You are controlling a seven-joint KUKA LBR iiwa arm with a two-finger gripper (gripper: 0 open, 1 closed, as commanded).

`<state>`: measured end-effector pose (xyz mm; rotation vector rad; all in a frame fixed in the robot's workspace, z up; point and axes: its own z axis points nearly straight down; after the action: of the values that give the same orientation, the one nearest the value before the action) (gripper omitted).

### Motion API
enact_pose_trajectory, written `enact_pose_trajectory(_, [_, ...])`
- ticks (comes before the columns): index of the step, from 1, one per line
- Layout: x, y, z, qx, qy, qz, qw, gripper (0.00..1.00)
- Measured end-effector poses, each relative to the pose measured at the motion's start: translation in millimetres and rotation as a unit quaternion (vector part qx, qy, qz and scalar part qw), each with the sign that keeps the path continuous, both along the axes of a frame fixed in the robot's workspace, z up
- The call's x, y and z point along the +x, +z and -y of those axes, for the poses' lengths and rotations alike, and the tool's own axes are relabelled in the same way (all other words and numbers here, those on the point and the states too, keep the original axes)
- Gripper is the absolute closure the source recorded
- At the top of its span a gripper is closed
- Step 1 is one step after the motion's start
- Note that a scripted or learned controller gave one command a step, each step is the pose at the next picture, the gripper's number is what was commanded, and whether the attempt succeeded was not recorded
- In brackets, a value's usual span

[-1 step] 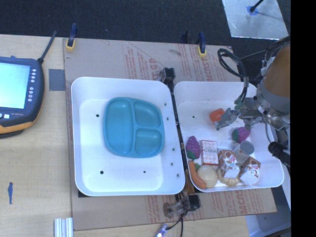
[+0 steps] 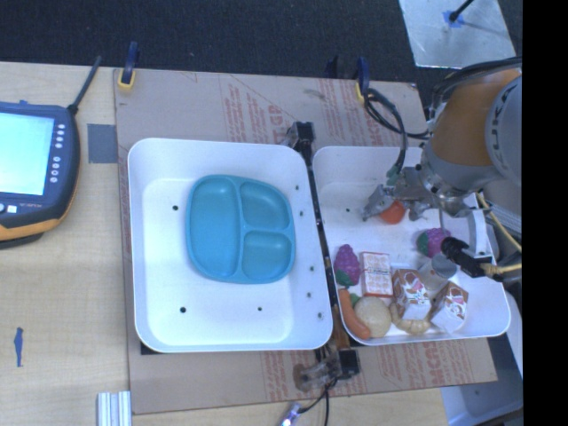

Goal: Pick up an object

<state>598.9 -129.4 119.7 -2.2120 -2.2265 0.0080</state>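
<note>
My gripper (image 2: 382,202) is low over the back half of the right bin (image 2: 342,171), reaching in from the right under the arm's orange band. A small orange-red item (image 2: 394,213) lies right at the gripper's tip; whether it is touched or held is hidden by the gripper body. Toward the bin's front lie a purple grape bunch (image 2: 347,263), a red-and-white carton (image 2: 375,274), a purple-and-green item (image 2: 434,239), two brown-and-white packets (image 2: 411,296), a beige round item (image 2: 373,317) and a carrot (image 2: 349,319).
The left bin (image 2: 151,238) holds a blue divided plate (image 2: 240,229). A tablet-like pendant (image 2: 31,171) lies on the bench at far left. Black cables (image 2: 386,114) run behind the right bin. Clamps sit between the bins at the back (image 2: 303,134) and front (image 2: 324,371).
</note>
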Motion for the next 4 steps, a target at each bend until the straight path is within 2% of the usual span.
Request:
enact_pose_trajectory(1, [36.1, -28.2, 18.5, 0.0005, 0.000, 0.001, 1.0000, 0.00])
enact_pose_trajectory(2, [36.5, -17.3, 18.9, 0.0004, 0.001, 0.001, 1.0000, 1.00])
enact_pose_trajectory(3, [36.4, -17.5, 18.9, 0.0004, 0.001, 0.001, 1.0000, 0.00])
enact_pose_trajectory(4, [-23.2, -28.3, 31.0, 0.0002, -0.001, 0.000, 1.0000, 0.00])
